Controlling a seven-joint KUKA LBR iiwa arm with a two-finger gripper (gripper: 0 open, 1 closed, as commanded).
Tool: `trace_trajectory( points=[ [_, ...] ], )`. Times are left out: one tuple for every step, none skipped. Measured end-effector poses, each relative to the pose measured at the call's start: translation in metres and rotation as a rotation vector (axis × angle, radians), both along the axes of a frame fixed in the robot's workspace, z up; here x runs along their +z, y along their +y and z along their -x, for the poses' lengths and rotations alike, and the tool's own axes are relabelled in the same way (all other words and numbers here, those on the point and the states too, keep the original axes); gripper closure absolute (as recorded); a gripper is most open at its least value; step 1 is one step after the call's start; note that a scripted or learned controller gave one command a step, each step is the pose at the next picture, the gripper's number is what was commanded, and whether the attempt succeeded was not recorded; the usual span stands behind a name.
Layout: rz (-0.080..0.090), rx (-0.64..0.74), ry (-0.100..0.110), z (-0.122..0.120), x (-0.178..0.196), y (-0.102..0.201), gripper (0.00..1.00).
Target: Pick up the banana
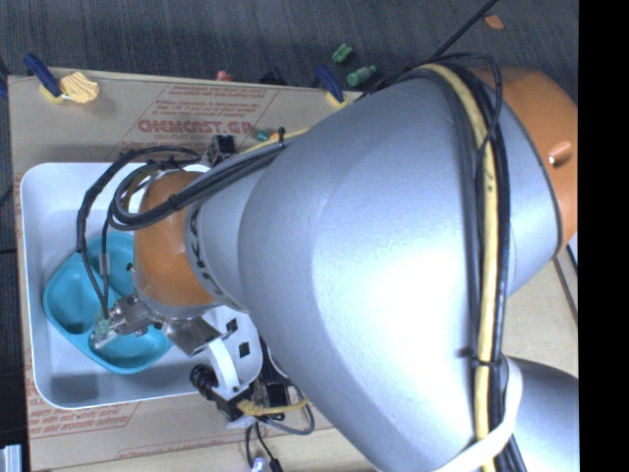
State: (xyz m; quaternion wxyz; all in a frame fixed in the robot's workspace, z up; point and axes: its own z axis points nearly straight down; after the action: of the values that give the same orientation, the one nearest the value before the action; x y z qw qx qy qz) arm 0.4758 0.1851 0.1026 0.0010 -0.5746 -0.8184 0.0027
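Grey metal at the wrist hides the two-finger gripper [110, 330], so I cannot tell how it is set over the glossy blue plastic bowl [74, 308]. The bowl lies in the left shallow white bin [39, 205]. I cannot tell where the banana is; the broad grey arm with its orange band [162, 254] covers the right side.

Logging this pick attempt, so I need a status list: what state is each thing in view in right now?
Arm: reaching down into the left bin, hiding much of it.
Left bin: upright on the bench, holding a blue bowl.
Blue bowl: in the bin, partly hidden by the wrist.
Gripper: low over the bowl; fingers not discernible.
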Motion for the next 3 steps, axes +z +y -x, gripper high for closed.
trace_trajectory(
  points=[
    [0.0, 0.0, 0.0, 0.0, 0.0, 0.0, 0.0],
    [0.005, 0.002, -0.004, -0.002, 0.01, -0.002, 1.0],
    [0.008, 0.005, -0.002, -0.002, 0.019, -0.003, 1.0]
  ],
)
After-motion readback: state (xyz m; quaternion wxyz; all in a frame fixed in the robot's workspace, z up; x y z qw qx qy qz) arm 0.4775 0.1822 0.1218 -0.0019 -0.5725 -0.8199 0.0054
